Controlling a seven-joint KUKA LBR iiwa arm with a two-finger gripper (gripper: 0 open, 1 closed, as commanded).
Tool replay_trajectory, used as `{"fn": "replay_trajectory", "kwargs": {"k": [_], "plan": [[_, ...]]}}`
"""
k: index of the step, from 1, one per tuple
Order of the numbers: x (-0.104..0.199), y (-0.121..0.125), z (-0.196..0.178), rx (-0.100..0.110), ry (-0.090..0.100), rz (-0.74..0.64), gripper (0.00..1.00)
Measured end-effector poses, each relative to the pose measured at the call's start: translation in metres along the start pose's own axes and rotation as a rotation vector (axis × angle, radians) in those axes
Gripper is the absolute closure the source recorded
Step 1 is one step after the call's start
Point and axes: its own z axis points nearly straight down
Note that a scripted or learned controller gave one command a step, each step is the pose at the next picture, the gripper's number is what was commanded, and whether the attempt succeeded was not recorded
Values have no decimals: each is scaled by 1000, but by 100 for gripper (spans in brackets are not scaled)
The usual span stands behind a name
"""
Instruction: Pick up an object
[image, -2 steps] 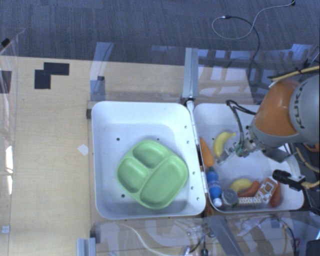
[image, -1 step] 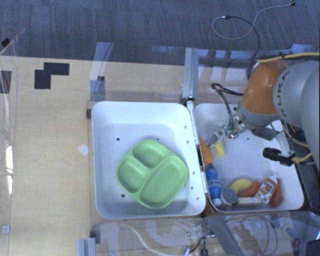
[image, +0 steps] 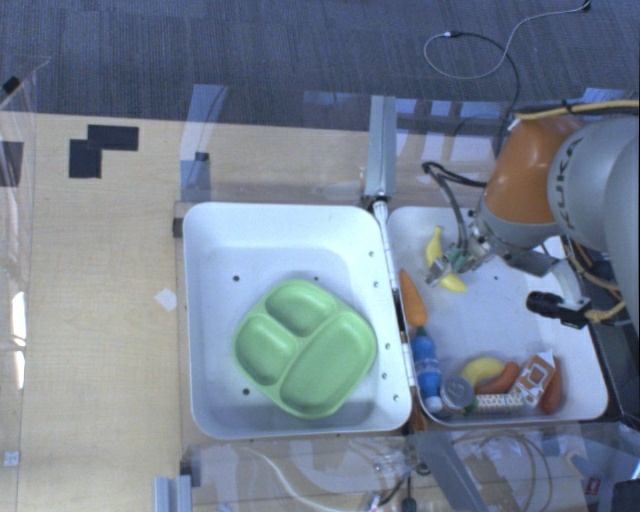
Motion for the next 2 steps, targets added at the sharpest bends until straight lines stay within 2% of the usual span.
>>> {"fn": "replay_trajectory", "kwargs": {"k": [1, 2], "plan": [[31, 39, -122, 10, 3, 25, 100], [42, 52, -121, 11, 4, 46, 100]]}}
